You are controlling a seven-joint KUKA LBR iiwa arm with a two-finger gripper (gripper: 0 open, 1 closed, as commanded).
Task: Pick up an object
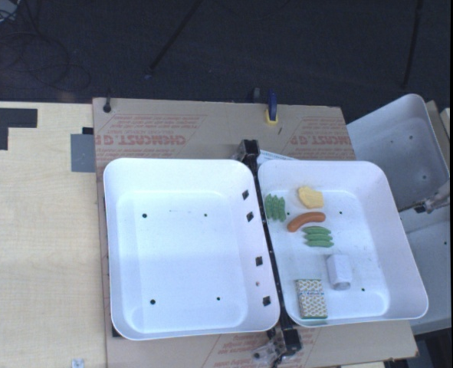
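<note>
Six items, among them a sausage [306,221] and a can [338,271], are found loose in the right bin [398,228], ungrasped; the hand's state cannot be told.

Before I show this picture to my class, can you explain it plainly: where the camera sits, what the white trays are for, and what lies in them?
The camera is fixed above a workbench, looking down at a slant. Two shallow white bins sit side by side on a brown board. The left bin shows its bare floor. The right bin holds small items for a robot arm to pick up: a yellow toy food piece, an orange-red sausage, two green pieces, a grey cylinder and a small patterned box. All of them lie loose in the bin. A pale wooden tabletop lies to the left.
</note>
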